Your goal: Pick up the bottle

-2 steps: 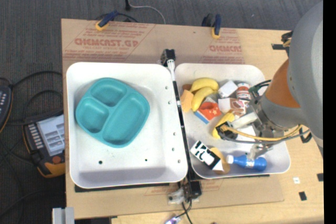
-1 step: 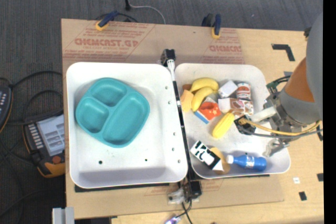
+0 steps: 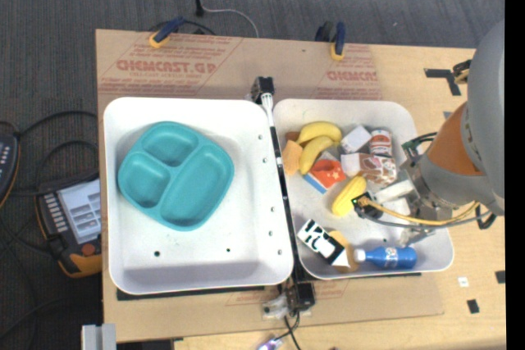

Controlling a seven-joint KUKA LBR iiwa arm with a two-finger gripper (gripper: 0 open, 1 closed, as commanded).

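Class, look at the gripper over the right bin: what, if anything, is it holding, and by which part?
It cannot be told: the wrist hides the gripper. The bottle lies in the bin, apart from it.

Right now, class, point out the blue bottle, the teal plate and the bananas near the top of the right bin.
Bottle (image 3: 392, 257), camera view: on the middle of its blue body.
Plate (image 3: 175, 175), camera view: on the ridge between its compartments.
Bananas (image 3: 317, 133), camera view: on the upper banana's curved middle.

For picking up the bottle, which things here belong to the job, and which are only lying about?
Belongs to the job:
- blue bottle, lying on its side in the right bin

Only lying about:
- teal divided plate in the left bin
- bananas
- black and white box
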